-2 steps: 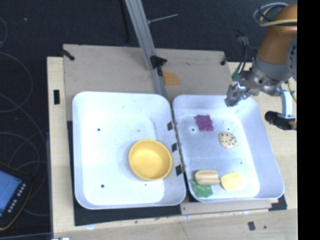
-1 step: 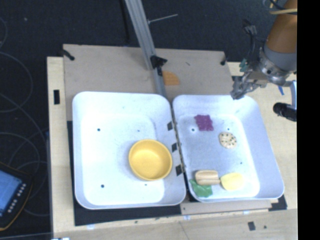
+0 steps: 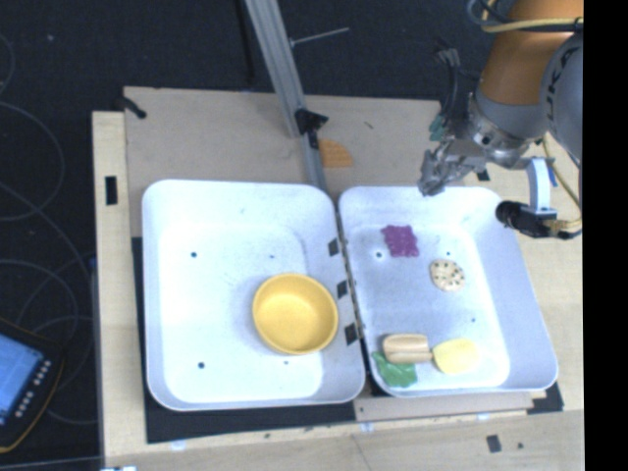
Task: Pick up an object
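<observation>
Yellow bowl [image 3: 294, 313] alone in left bin [image 3: 177, 224]; purple piece [image 3: 399, 240], speckled cookie [image 3: 446, 276], tan roll [image 3: 405, 347], yellow lump [image 3: 456, 356], green leaf [image 3: 393, 371] in right bin [image 3: 515, 292]. Gripper [image 3: 433, 184] above right bin's far rim, nothing held, can't tell open or closed

Two white bins, the left bin [image 3: 177, 214] and the right bin [image 3: 510, 292], are seen in smooth, faintly glossy plastic, set on a matt, pale wooden tabletop [image 3: 216, 126]. A yellow bowl [image 3: 294, 313] is shown with a smooth, satin plastic finish. A purple piece [image 3: 399, 240] appears rough and matt, while a speckled cookie [image 3: 446, 276] is given a grainy surface. The arm's orange band [image 3: 525, 52] is rendered glossy, and the end effector [image 3: 432, 184] is seen in dull grey metal. A slanted rail [image 3: 275, 57] is presented as brushed metal.
</observation>
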### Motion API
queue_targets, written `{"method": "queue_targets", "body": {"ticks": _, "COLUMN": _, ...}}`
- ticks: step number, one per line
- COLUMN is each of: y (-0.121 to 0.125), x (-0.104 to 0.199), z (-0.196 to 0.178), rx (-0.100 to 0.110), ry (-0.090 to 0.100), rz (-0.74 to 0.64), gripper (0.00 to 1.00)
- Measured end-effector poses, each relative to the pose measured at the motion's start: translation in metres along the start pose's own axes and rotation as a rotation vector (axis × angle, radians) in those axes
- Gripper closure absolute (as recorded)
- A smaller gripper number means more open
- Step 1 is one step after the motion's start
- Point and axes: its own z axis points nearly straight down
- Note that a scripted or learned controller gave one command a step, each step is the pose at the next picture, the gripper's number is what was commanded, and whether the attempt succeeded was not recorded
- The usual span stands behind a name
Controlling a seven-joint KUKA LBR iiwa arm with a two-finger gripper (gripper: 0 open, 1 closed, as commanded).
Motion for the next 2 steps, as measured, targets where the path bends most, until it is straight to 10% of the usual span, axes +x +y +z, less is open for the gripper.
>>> {"method": "queue_targets", "body": {"ticks": 2, "y": -0.002, "x": 0.114, "z": -0.009, "rx": -0.001, "ry": 0.001, "rz": -0.002, "gripper": 1.0}}
